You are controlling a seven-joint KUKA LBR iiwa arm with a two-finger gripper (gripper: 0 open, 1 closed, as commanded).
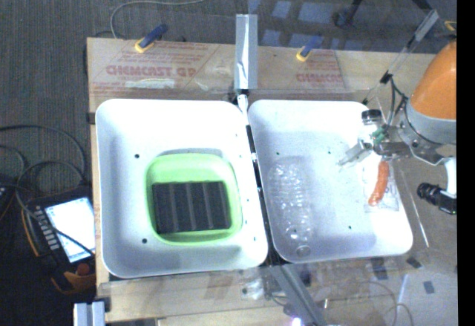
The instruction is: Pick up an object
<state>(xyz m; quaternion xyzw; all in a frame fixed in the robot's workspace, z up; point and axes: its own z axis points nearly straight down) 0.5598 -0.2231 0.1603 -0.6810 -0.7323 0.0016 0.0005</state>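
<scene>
Two white bins side by side on a bench. Left bin (pixel 119 168): a green tray (pixel 194 202) with dark slots, lying flat near the middle. Right bin (pixel 326 243): a clear bottle (pixel 289 194) lying on its side by the left wall, and an orange carrot (pixel 379 182) near the right wall, maybe in a clear bag. Gripper (pixel 371 142) just above the carrot, at the bin's right edge, not touching it. Too small and blurry to tell how the gripper stands.
</scene>
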